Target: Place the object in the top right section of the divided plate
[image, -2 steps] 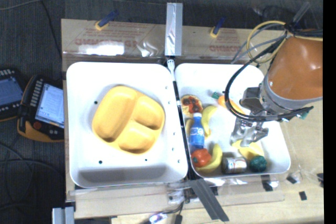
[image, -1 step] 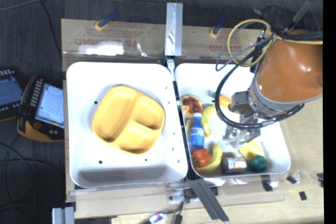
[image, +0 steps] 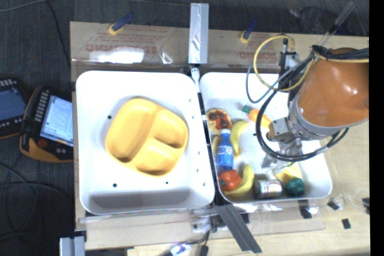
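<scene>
Divided plate (image: pixel 147 136) in left bin (image: pixel 90 129); toys crowd right bin (image: pixel 318 180).

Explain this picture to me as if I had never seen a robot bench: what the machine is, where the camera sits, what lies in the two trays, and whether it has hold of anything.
The camera hangs above the bench and looks down at a slant. The grey machine with the orange band is a robot arm reaching in from the right; its gripper is down inside the right bin, wrapped in black and yellow cables.

The left bin holds one thing, a yellow divided plate with three sections.

The right bin holds small toy foods and containers: a blue bottle, bananas, a red tomato-like piece, a metal can, a dark green ball, and an orange piece near the top.

I cannot tell from this angle whether the gripper has hold of anything.
</scene>
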You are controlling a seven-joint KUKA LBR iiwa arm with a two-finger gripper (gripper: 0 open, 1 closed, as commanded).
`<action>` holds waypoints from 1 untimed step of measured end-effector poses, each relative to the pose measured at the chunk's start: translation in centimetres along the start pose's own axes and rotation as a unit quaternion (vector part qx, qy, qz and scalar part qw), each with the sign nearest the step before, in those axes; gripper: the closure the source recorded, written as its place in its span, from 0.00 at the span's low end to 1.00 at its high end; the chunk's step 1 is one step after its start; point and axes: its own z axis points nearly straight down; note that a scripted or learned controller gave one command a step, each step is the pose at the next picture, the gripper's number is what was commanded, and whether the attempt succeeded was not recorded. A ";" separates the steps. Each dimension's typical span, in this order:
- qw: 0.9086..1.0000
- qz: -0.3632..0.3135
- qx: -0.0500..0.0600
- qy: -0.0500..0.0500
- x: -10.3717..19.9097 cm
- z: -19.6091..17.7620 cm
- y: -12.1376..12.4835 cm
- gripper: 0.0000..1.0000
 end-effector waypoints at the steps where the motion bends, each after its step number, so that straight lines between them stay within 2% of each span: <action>1: 0.997 0.078 0.002 -0.002 -3.0 -3.1 -1.5 1.00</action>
